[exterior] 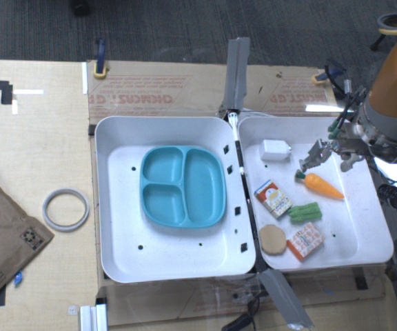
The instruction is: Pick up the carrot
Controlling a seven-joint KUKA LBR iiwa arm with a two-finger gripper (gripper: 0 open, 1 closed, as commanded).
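The orange carrot (324,185), with a green stub at its left end, lies in the right bin (364,254) toward its upper right. My gripper (331,160) hangs just beyond the carrot's upper side, with the arm coming in from the right. Its two fingers are spread apart, one near the carrot's green end and one further right, and nothing is between them. The carrot rests on the bin floor.
The right bin also holds a white block (276,149), a small carton (273,198), a green vegetable (304,212), a round tan cookie (273,239) and a red-white box (304,241). A blue divided plate (183,186) fills the left bin (116,254). A tape ring (65,208) lies on the bench.
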